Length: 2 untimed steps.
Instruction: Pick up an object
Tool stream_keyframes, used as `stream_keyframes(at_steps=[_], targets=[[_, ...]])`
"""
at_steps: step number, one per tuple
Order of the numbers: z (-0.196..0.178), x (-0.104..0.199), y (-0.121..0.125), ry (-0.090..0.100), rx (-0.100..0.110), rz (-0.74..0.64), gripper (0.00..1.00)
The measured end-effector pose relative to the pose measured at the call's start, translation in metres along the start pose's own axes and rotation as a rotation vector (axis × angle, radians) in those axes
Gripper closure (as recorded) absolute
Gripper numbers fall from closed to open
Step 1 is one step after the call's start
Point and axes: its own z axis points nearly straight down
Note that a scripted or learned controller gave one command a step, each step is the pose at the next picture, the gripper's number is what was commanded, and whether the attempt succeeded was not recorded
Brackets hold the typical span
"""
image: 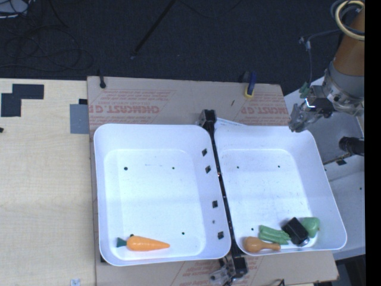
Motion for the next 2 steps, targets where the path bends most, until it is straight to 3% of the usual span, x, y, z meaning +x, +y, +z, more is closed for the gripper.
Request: stream_keyframes(at_steps=[2], targets=[[-0.088, 0.014, 0.007, 0.000, -0.006, -0.003, 1.00]])
